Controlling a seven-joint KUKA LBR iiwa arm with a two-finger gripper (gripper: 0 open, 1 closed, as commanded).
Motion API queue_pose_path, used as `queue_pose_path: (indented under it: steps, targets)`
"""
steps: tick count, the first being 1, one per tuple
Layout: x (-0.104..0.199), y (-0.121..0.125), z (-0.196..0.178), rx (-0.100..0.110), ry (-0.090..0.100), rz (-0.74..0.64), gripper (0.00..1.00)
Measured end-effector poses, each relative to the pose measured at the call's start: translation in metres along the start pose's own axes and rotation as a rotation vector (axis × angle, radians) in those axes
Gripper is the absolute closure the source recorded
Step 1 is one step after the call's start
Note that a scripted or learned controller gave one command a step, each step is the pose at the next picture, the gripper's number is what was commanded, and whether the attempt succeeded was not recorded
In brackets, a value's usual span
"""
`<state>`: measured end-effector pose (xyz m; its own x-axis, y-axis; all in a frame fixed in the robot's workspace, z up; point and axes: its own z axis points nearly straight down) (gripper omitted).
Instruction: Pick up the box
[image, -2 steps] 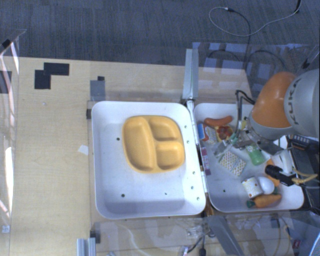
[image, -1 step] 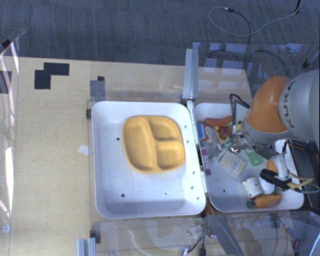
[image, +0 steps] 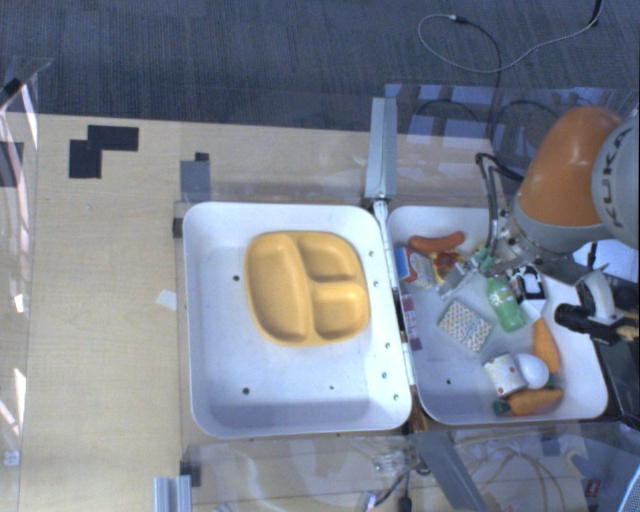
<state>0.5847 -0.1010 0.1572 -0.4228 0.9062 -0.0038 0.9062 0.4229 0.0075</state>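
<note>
Two white bins sit side by side on the bench (image: 100, 300). At left, the larger bin (image: 215, 400) carries a yellow divided tray (image: 305, 285). At right, the grey-and-orange arm (image: 575, 180) reaches over the cluttered bin (image: 450, 400), its hand (image: 500, 258) low among the items; its grip cannot be made out. A patterned box (image: 465, 325) lies mid-bin, just below-left of the hand, beside a green bottle (image: 505, 303).
</note>
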Motion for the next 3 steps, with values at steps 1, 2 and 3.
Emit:
queue_pose_path:
  steps: [1, 2, 3]
  targets:
    - [0.026, -0.056, 0.068, -0.004, -0.002, -0.064, 0.00]
    - [0.004, 0.006, 0.068, -0.004, -0.002, 0.154, 0.00]
    - [0.012, -0.032, 0.068, -0.004, -0.002, 0.088, 0.00]
